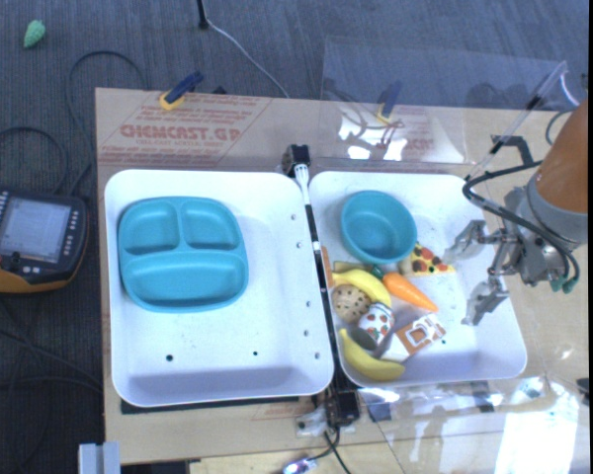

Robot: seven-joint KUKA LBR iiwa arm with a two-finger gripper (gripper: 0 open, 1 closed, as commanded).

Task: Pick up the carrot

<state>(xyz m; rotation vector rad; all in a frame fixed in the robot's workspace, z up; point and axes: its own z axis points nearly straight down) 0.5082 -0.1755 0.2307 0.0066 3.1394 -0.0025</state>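
The orange carrot lies in the right bin, just below the blue bowl, among other play food. My gripper hangs over the right part of that bin, to the right of the carrot and apart from it. Its two grey fingers are spread wide, one up and one down, with nothing between them. The orange band of the arm shows at the right edge.
A yellow banana, a round cookie-like piece, a second banana, a small box and a small colourful toy crowd around the carrot. The left bin holds a blue divided tray. A teach pendant lies at left.
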